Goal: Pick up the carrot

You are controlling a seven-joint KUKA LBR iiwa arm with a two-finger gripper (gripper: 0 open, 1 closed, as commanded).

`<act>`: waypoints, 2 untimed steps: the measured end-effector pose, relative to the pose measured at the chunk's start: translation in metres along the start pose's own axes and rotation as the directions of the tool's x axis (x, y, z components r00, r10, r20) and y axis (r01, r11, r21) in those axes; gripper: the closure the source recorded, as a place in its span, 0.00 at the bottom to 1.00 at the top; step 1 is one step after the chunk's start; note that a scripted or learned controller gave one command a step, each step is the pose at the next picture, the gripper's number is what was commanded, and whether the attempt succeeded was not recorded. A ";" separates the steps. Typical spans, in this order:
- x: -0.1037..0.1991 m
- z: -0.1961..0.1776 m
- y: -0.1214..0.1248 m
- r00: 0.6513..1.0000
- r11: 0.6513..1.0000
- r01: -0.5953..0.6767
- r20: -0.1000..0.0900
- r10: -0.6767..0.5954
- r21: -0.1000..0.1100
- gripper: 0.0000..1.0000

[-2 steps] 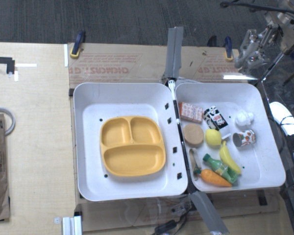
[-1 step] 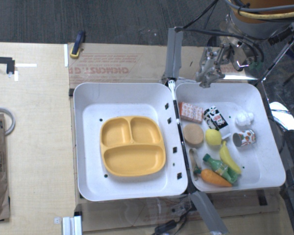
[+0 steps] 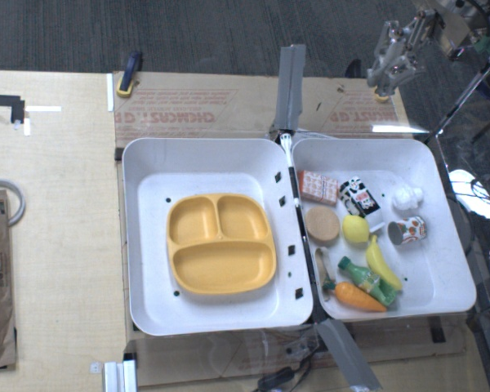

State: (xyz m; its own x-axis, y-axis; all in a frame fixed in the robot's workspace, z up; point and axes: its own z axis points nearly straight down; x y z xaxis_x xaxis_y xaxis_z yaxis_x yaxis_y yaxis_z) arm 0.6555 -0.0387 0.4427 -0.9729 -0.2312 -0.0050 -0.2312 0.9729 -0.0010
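My gripper hung beyond the far edge of the right bin, holding nothing, fingers apparently slightly parted. The carrot lay at the bin's near edge, beside the bottle and banana, likely crowding any grasp.

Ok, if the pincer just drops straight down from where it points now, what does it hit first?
Probably the cardboard sheet behind the right bin, not the carrot; the pincer hangs past the bin's far rim, though depth is unclear.
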 end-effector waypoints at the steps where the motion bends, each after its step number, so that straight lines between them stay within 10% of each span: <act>1: -0.020 0.081 0.068 1.000 1.000 0.014 -0.001 -0.014 -0.001 1.00; 2: -0.009 0.000 0.130 1.000 1.000 0.021 0.000 -0.021 -0.001 1.00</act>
State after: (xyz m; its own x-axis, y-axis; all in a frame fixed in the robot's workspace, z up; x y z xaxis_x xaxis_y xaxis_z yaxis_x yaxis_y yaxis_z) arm 0.6344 0.0904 0.4429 -0.9678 -0.2517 -0.0050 -0.2517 0.9678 -0.0005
